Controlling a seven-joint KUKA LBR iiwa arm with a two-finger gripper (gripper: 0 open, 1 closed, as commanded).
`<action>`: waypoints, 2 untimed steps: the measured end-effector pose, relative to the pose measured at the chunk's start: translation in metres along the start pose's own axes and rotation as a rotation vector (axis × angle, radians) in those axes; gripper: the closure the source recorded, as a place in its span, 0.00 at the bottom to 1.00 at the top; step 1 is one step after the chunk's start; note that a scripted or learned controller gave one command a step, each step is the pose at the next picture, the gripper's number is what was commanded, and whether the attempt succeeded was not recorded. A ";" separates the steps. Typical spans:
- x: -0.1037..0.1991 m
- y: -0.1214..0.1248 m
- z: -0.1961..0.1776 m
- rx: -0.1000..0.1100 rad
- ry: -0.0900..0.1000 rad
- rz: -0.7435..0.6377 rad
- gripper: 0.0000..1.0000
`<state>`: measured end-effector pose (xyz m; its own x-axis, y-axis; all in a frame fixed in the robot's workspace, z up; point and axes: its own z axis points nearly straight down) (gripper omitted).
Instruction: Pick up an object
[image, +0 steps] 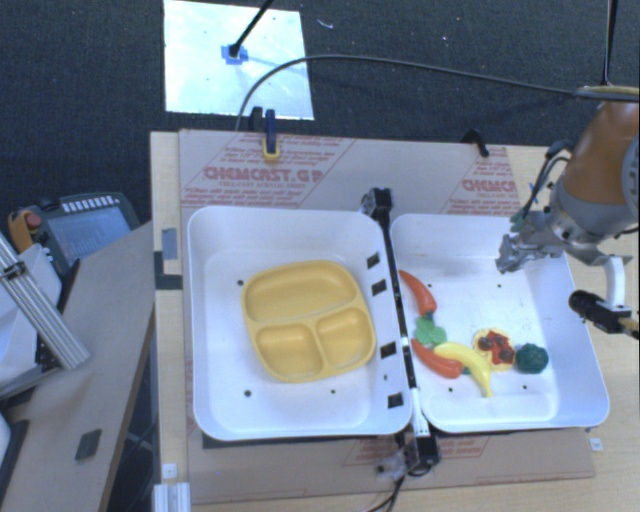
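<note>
Small toy foods lie in the right bin (560, 300): a red-orange chili (419, 289) by the divider, a green piece (431, 331), a red-orange carrot-like piece (437, 361), a yellow banana (472, 364), a small pizza slice (494, 345) and a dark green broccoli (531, 357). My gripper (512, 256) hangs over the upper right part of that bin, above and to the right of the foods, apart from all of them. Nothing shows between its fingers.
The left bin (210, 300) holds a yellow three-compartment tray (303, 320). A black divider with clips (392, 300) runs between the bins. A teach pendant (85, 232) and a metal rail (40, 310) sit on the side table at left.
</note>
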<state>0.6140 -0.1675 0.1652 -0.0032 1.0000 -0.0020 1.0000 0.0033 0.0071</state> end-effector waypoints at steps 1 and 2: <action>-0.001 -0.003 -0.063 0.001 0.000 -0.001 1.00; -0.001 -0.002 -0.068 0.004 0.001 -0.002 1.00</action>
<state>0.6118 -0.1687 0.2329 -0.0052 1.0000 -0.0008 1.0000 0.0052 0.0028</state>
